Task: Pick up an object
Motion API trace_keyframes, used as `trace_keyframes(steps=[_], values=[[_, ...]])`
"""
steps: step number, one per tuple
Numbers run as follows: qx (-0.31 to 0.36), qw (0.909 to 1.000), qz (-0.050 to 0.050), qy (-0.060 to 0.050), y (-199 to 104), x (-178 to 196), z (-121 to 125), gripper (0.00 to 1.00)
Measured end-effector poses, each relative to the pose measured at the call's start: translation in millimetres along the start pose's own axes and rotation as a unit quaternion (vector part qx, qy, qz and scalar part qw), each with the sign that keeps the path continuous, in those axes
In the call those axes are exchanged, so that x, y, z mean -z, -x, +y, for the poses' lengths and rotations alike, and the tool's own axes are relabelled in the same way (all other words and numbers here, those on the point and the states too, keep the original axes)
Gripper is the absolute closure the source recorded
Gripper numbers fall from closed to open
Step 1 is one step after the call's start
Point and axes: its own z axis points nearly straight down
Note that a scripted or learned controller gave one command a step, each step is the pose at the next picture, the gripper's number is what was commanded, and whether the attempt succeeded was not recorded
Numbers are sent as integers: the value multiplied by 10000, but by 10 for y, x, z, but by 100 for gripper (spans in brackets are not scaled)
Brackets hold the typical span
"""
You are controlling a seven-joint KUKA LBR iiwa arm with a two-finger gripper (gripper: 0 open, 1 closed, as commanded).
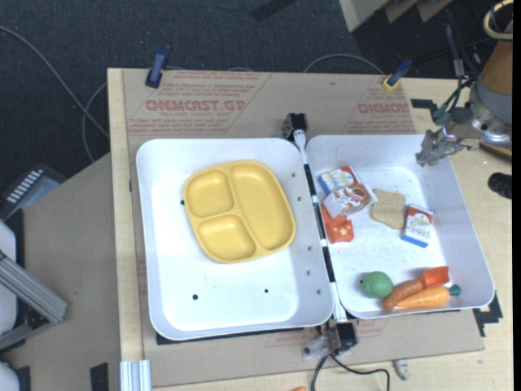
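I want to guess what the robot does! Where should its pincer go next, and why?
Probably leftward and down into the right bin. The pincer hangs over that bin's far right corner with nothing under it, while the toys lie further in: the tan bread slice and a small carton are nearest. The bread slice lies fairly apart, so it seems an easy first target.

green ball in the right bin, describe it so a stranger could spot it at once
Start at the right bin, the one full of small items. Go to its near edge, where a carrot lies. The green ball sits just left of the carrot, the only round, green thing among flat packets and orange shapes.
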Motion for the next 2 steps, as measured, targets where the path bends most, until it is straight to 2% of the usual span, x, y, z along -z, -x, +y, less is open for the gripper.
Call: trace_keyframes(steps=[1,2], values=[[-5,10000,-5,-7,8,-3,-5,0],[-7,10000,7,-24,-148,-337,-581,0]])
